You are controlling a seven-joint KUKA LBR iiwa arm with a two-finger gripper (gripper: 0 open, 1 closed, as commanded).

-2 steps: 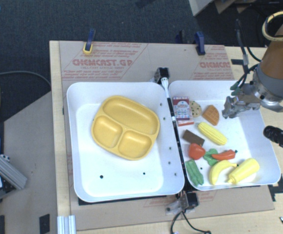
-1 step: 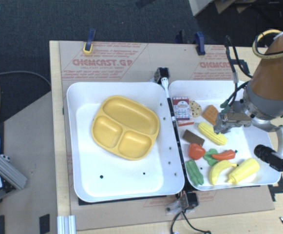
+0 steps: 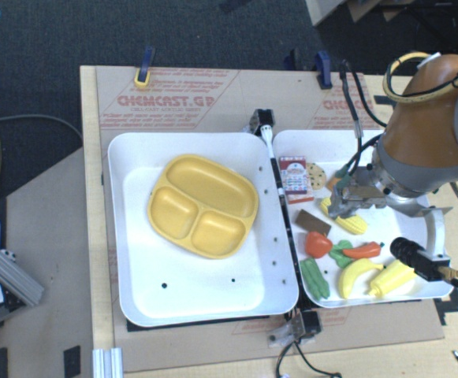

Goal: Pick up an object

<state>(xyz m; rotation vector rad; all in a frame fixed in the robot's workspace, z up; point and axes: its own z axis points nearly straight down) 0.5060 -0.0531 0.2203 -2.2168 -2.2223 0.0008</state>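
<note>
1. A brown counter (image 3: 213,93) printed with red lettering carries two shallow white plastic bins side by side, the left bin (image 3: 130,235) and the right bin (image 3: 292,144).
2. In the left bin lies a yellow plastic plate with three compartments (image 3: 203,205), roughly in the middle and turned at a slant.
3. The grey arm with an orange band (image 3: 430,124) reaches into the right bin; its jaws hang low near the bin's centre, just above a yellow toy corn cob (image 3: 352,224).
4. Whether the jaws are released or clenched I cannot tell, as the wrist hides them, and contact with the corn cob is equally unclear.
5. Behind the jaws, near the far wall, a small red-and-white box (image 3: 293,175) sits beside a round speckled cookie (image 3: 316,176).
6. Toward the dividing wall lie a brown flat block (image 3: 311,221), a red toy tomato (image 3: 318,245) and a green toy pod (image 3: 311,277), running front to back.
7. Near the front edge sit a red toy chilli (image 3: 361,250), a yellow toy banana (image 3: 355,274) and what seems to be a yellow squeeze bottle (image 3: 392,278), close together.
</note>
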